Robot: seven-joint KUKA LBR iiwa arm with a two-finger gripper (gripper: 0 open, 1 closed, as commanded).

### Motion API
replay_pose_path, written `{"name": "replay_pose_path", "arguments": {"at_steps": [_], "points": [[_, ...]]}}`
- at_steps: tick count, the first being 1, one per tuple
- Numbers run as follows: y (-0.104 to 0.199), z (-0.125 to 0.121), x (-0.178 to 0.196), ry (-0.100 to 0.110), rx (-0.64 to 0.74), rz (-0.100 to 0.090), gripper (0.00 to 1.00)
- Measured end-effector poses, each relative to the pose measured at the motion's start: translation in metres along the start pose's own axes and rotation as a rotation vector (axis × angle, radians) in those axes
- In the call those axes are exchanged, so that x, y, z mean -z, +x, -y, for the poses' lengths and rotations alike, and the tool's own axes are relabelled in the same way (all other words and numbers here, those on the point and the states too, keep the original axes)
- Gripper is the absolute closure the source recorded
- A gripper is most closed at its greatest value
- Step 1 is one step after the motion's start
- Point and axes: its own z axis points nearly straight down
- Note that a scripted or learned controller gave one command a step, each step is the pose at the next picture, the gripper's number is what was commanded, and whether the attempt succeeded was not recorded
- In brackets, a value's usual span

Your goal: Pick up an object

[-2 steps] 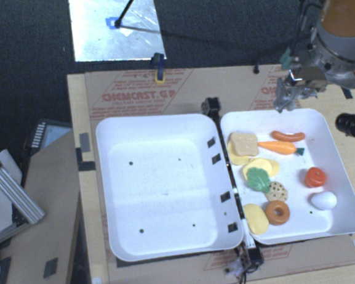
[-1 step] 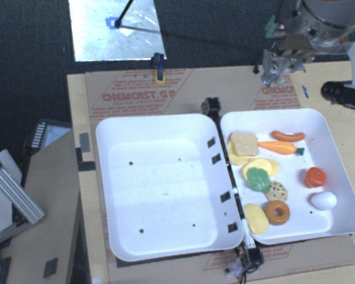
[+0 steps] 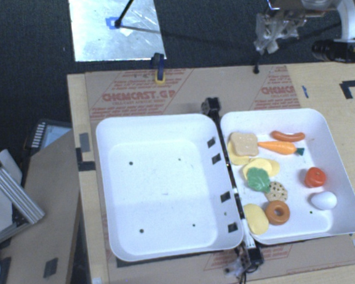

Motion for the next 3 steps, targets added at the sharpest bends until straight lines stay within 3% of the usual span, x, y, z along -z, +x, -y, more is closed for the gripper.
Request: {"name": "replay_pose_path", "arguments": {"at_steps": [2, 3], "points": [[0.055, -0.014, 0.067, 0.004, 0.0, -0.002, 1.0], [0.08, -0.014, 0.065, 0.006, -0.001, -0.002, 1.0]]}}
